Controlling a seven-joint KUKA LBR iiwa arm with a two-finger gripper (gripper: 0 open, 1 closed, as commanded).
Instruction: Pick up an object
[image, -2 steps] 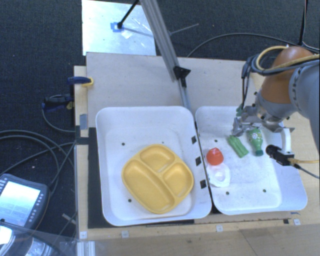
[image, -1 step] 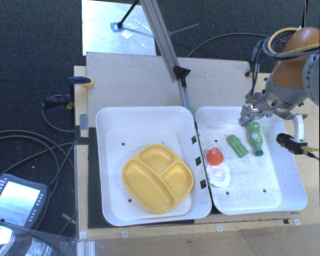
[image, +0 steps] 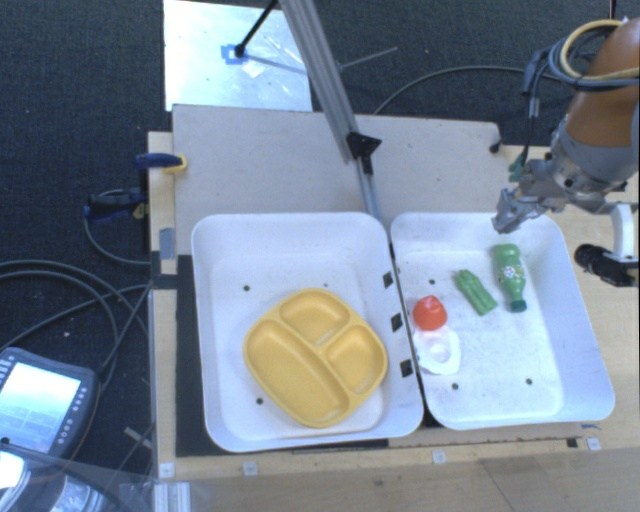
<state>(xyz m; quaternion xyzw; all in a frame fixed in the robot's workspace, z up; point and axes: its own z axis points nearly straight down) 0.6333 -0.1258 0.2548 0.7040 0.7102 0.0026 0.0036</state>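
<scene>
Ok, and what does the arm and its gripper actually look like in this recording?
The arm has an orange band above the wrist, with grey metal housing below it. A yellow hose and a dark cable loop over its top. The gripper is a small grey metallic piece, darker at its tip. It is too small and blurred to make out any markings.
</scene>
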